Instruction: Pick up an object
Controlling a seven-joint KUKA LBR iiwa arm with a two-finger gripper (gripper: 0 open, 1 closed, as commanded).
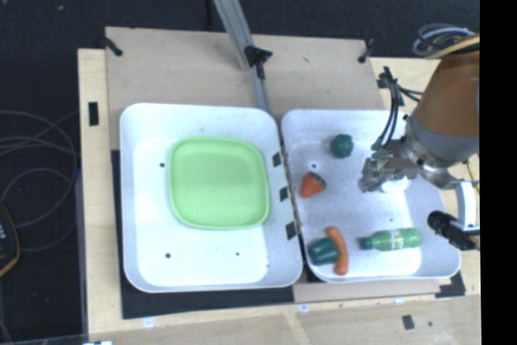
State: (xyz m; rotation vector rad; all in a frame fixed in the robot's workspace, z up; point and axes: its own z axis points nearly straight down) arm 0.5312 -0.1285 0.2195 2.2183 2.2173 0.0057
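Gripper (378, 174) low in right bin (355, 124), near 3 o'clock side. Cannot tell its state; too blurry. Nothing seen held.

Things to grab, all in right bin:
- green ball (342, 145) at 12 o'clock
- red strawberry (313, 185) at 9 o'clock
- green bottle (392, 239) at 5 o'clock
- orange carrot (338, 250) touching dark green toy (321, 252), at 7 o'clock

Green plate (218, 182) sits in left bin (145, 198).

Risks:
- gripper sits between things, may close on nothing
- ball may roll away
- bottle may slip
- carrot touches toy, may grab both

Overhead slant (fixed) on both bins (202, 113)

Glossy white plastic bins (145, 174)
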